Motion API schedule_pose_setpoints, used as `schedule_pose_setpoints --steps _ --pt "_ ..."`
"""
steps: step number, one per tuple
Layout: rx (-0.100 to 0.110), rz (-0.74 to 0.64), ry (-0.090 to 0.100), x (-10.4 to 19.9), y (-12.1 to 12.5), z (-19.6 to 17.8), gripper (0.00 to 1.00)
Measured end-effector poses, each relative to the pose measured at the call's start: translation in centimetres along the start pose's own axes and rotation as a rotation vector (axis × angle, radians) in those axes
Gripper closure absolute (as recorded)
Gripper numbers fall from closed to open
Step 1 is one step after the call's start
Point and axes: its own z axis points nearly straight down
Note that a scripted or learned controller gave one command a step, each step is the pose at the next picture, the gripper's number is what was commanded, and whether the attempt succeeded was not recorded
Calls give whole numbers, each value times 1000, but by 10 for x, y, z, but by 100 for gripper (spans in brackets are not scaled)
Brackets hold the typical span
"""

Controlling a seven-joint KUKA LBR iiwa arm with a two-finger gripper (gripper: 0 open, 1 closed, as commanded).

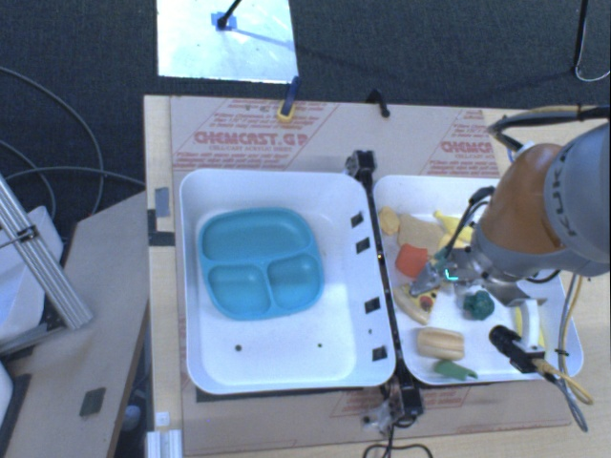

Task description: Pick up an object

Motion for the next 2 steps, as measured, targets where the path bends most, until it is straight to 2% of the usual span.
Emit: schedule_pose_setpoints --steps 2 --pt "0 0 0 0 0 0 0"
